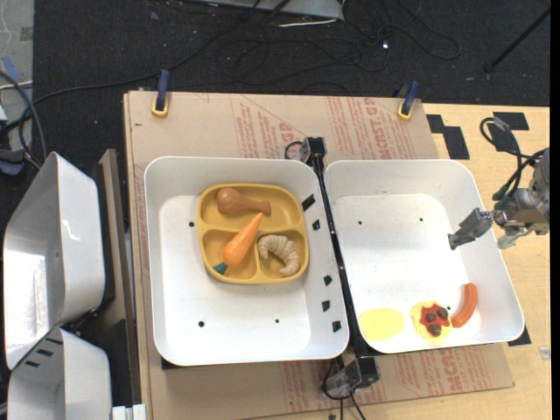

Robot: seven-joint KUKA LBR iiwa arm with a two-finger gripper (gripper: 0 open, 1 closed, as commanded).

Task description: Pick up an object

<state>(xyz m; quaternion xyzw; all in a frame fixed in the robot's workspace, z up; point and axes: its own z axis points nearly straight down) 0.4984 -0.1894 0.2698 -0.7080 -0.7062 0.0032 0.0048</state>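
Hovering at the right white plastic bin's (490,201) right rim, the two-finger gripper (490,226) holds open, empty fingers, seemingly poised for approach; the orange plastic sausage (465,305) lies near that bin's front-right corner.

The robot's gripper (483,227) sits over the right edge of the right white bin (411,178). It is made of grey metal. One finger (469,227) is a flat, dark grey bar with a lighter tip, and it sticks out over the bin floor. A second grey piece shows just beside the bin's rim. Behind them is a chunky silver and grey block with small dark parts on it. Thin black cables loop above the block, past the bin's rim.
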